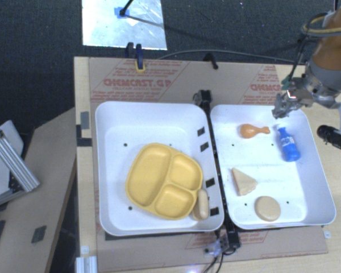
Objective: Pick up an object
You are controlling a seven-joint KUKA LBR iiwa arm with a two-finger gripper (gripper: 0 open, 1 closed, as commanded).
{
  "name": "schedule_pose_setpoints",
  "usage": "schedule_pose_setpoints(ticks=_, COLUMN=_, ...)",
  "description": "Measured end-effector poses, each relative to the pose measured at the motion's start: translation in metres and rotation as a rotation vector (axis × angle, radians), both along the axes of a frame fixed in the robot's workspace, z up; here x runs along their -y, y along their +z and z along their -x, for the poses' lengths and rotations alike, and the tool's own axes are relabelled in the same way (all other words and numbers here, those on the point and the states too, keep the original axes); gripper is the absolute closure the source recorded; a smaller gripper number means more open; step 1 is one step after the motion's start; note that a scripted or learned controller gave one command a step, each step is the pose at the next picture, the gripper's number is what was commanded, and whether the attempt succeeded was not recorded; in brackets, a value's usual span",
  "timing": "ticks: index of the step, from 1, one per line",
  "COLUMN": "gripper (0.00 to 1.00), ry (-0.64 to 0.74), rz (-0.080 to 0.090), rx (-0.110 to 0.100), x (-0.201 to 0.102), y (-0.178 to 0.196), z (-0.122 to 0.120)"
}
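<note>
Arm (pixel 329 56) parked over the far right corner of the right bin (pixel 321 178), gripper (pixel 284 104) hanging just above the rim there, nothing visibly held. Can't tell whether the fingers are apart or together, too small and blurry at that angle. Candidates for the pick all in the right bin: blue bottle (pixel 287 144) lying flat near the far right side, closest to the gripper; orange drumstick toy (pixel 253 131) beside it toward the middle divider; pale wedge (pixel 244 182) around the centre; round tan disc (pixel 267 208) toward the near edge. Biggest risk, probably: coming straight down from here and clipping the bin wall instead of landing on anything, since the gripper sits right at the rim. Bottle likely to roll out of a pinch, and the disc looks too flat to grab cleanly. Left bin (pixel 116 124) holds a yellow divided tray (pixel 162 181) plus a small beige piece (pixel 202 205) touching its near right corner, well apart from the gripper and hardly in the way. Black clips (pixel 207 147) along the divider could snag a low sweep across.
</note>
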State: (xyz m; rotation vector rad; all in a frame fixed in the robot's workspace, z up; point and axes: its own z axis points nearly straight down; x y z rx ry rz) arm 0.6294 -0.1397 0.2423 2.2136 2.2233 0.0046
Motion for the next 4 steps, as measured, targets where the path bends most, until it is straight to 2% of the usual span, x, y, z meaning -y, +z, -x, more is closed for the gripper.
schedule_pose_setpoints(ticks=3, gripper=1.0, ry=0.005, rz=-0.003, rx=-0.007, x=-0.155, y=-0.029, z=0.076)
schedule_pose_setpoints(ticks=4, gripper=1.0, ry=0.004, rz=-0.003, rx=-0.007, x=-0.197, y=-0.033, z=0.099)
